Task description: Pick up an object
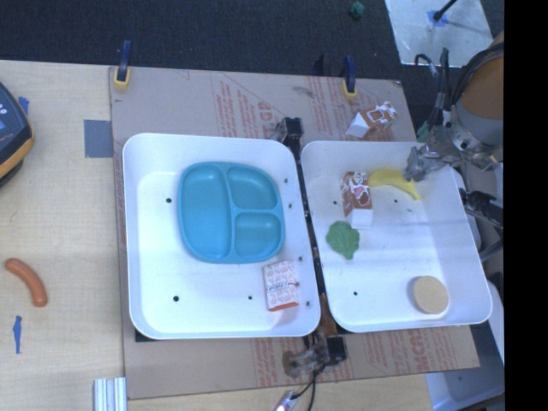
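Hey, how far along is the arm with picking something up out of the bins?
Early stage. Done so far: the end effector is down at the right bin's upper right corner, at the tip of the banana. In hand: nothing is visibly lifted; the banana lies on the bin floor. Left: grasp and raise an object. The carton, green leaf and round biscuit sit untouched.

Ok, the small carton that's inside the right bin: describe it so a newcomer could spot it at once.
Start at the right bin, the one without the blue plate. Near its left wall, toward the back, stands a small red-brown and white carton, just above the green leaf and left of the banana. It is the only boxy, printed item in that bin; a similar carton lies outside, on the cardboard.
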Action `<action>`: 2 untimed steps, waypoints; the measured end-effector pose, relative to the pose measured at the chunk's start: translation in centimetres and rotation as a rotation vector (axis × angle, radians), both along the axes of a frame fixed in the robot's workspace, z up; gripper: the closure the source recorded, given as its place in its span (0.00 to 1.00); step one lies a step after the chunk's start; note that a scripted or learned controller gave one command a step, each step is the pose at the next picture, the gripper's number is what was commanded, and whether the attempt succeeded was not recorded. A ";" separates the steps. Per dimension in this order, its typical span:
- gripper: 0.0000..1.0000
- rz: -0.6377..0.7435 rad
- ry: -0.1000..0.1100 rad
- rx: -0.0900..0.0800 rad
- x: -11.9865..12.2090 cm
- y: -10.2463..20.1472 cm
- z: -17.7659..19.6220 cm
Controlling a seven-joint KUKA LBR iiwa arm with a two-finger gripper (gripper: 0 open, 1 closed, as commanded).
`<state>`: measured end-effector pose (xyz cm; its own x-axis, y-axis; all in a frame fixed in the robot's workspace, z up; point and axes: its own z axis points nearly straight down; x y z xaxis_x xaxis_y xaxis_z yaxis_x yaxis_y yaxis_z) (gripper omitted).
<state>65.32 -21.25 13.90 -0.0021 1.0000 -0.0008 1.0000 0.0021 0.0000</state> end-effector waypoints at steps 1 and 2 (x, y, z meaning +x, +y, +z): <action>0.00 0.004 0.004 0.001 0.3 9.5 -4.8; 0.00 0.000 0.002 0.000 0.3 3.6 -3.5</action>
<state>65.62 -17.62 10.43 -0.0023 1.0000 -0.0009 1.0000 0.0023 -0.0017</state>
